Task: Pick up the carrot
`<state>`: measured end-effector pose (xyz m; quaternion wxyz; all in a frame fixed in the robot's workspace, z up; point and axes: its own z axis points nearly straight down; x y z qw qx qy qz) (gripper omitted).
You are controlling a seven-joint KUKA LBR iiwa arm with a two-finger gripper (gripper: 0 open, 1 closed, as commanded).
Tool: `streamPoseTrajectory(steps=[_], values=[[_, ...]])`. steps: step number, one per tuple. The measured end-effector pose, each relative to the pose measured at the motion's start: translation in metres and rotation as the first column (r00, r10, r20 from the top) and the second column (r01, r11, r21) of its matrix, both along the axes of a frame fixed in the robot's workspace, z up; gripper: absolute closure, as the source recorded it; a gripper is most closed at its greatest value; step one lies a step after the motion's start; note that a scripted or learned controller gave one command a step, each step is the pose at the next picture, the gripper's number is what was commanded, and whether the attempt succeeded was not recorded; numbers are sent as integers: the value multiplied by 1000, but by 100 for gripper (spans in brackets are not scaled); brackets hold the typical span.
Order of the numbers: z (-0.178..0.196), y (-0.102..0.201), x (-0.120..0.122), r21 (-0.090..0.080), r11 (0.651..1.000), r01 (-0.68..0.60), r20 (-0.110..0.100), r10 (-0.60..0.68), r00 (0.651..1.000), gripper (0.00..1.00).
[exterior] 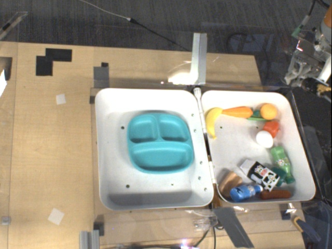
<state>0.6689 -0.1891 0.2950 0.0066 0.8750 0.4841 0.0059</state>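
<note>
Start at the near edge of the table (46, 154): the right bin (244, 152) has a cluster packed into its near corner, a blue toy (243, 192), a brown piece (230, 179), a black-and-white box (263, 174) and a dark red item (275, 194), none of which concern you. Just beyond them a green bottle-like piece (281, 161) leans along the bin's right wall, and past that sits a white ball (264, 138) touching a red piece (272, 127).

The left bin (111, 139) holds a teal divided plate (158, 141), lying flat in its middle.

Now look to the far side of the right bin, where your target is. The carrot (238, 111) lies on its side against the far wall, its narrow end next to a yellow banana (211, 120) and its green top pointing toward an orange ball (268, 111). Nothing is touching it (so judge the pick as not yet begun).

Farthest away, at the upper right beyond the bins, the arm (310, 51) hangs well apart from the carrot. Its tool is too indistinct there to say whether it is released or clenched. All of the approach, descent, grasp and lift are left to do.
</note>
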Motion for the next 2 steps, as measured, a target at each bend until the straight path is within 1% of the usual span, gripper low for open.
streamPoseTrajectory(steps=[1,2], values=[[-6,3,0,3,1000,-3,-9,3,1000,0],[-15,-6,-20,3,934,-358,-13,358,934,0]])
